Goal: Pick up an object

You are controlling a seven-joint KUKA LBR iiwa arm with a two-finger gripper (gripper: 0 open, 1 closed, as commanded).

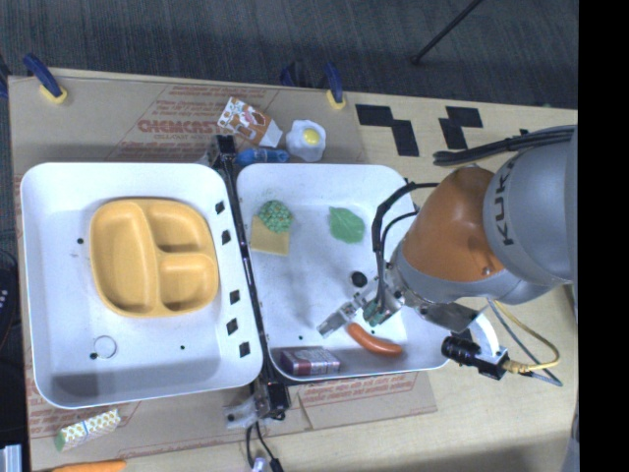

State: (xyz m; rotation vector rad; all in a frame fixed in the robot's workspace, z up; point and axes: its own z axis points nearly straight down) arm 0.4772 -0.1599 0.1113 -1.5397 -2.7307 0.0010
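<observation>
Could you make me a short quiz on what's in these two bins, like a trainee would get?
1. True or false: the yellow divided tray lies in the left bin.
2. Which thing lies nearest the hand? A) green leafy piece B) orange sausage-shaped toy C) small dark box
3. Fill in: the green knobbly ball rests on a pale yellow ____.

Key: 1 true. 2 B. 3 block.
</observation>
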